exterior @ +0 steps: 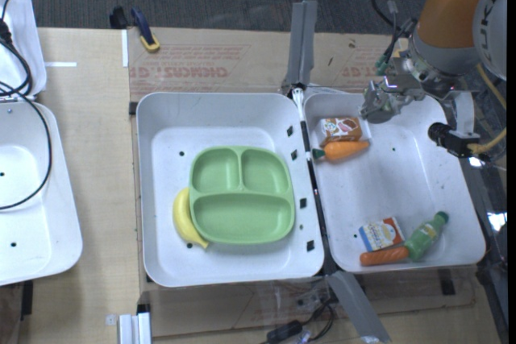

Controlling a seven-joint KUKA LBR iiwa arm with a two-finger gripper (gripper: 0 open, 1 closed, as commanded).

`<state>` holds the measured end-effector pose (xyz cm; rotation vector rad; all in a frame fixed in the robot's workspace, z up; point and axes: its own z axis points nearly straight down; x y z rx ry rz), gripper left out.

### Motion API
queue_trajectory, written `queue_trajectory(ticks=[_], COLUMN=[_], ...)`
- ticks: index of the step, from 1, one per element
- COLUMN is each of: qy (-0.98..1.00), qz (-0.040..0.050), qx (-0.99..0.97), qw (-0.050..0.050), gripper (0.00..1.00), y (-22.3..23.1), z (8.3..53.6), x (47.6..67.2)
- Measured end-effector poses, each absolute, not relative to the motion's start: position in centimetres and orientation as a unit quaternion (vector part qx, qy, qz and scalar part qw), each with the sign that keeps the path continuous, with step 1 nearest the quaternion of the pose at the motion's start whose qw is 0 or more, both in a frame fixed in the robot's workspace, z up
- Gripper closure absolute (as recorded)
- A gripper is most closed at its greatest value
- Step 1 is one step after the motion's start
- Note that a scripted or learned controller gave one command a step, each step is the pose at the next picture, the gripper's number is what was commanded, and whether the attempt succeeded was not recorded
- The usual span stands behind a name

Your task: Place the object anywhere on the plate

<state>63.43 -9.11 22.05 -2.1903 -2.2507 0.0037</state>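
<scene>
Here, the bench [89, 93] carried two white bins side by side. The left bin [153, 197] held a green divided plate [242, 196], with a banana [185, 221] touching its 9 o'clock edge. The right bin [451, 197] held a carrot [347, 149] at 11 o'clock, touching a small snack packet [339, 127] just above it. At 5 o'clock lay a carton [380, 234], a sausage [384, 256] and a green bottle [425, 236], close together. The gripper [376, 109] hung at that bin's 12 o'clock rim, near the carrot; whether its fingers stood spread or pressed together could not be told.
</scene>
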Motion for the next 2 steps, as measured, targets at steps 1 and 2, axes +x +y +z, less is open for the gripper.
queue_trajectory(ticks=[1,2], qy=[-0.675,-0.719], qz=[0.0019,0.0019], qx=[-0.738,-0.695], qw=[0.001,0.001], gripper=[1.00,1.00], y=[-2.0,4.7], z=[19.0,19.0], x=[55.8,51.3])
